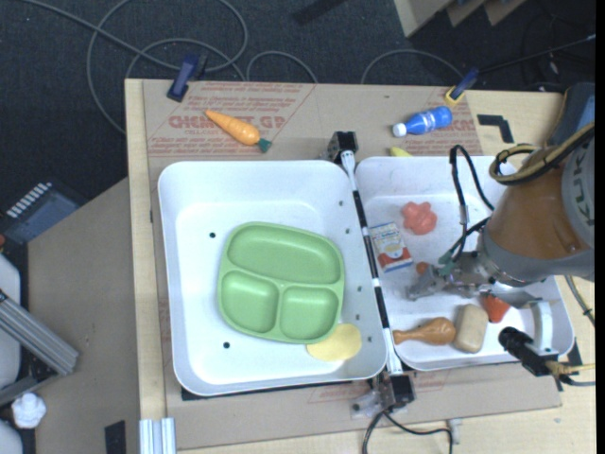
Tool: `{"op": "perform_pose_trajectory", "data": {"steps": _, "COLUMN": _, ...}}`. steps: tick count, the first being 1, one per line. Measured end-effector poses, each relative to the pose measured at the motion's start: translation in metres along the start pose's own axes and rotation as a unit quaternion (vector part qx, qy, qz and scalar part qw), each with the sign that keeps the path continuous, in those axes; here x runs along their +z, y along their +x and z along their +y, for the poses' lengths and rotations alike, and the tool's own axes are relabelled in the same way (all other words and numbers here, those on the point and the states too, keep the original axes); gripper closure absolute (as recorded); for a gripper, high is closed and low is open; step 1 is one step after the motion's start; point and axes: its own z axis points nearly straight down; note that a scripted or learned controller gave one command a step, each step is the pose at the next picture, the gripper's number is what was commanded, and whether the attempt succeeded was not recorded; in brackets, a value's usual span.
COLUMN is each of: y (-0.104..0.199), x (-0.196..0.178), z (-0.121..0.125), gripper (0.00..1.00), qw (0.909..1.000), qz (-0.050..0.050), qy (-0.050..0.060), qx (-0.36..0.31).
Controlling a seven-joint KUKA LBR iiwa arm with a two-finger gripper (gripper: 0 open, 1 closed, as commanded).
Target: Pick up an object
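Observation:
The right bin (558,343) holds several things: a pink-red toy (419,218) at the back, a small white carton with red and blue print (389,249) by the left wall, a brown drumstick (425,331) and a beige roll (470,329) at the front, and a small orange-red piece (495,305) under the arm. My gripper (427,283) hangs low over the middle of this bin, pointing left. It is just right of the carton and above the drumstick, and I see nothing held in it.
The left bin (189,216) holds a green divided plate (280,280) and a pale yellow piece (334,344) at its front right. On the bench behind the bins lie a toy carrot (236,128), a blue bottle (423,122) and a blue clip (182,77).

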Motion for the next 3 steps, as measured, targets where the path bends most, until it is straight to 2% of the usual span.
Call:
{"op": "perform_pose_trajectory", "data": {"steps": 1, "y": 0.001, "x": 0.000, "z": 0.086, "gripper": 0.00, "qw": 1.0000, "qz": 0.000, "qy": -0.001, "qx": -0.001}}
{"op": "perform_pose_trajectory", "data": {"steps": 2, "y": 0.001, "x": -0.010, "z": 0.087, "gripper": 1.00, "qw": 1.0000, "qz": 0.000, "qy": -0.002, "qx": 0.000}}
{"op": "perform_pose_trajectory", "data": {"steps": 3, "y": 0.077, "x": -0.101, "z": 0.062, "gripper": 1.00, "qw": 1.0000, "qz": 0.000, "qy": -0.001, "qx": -0.001}}
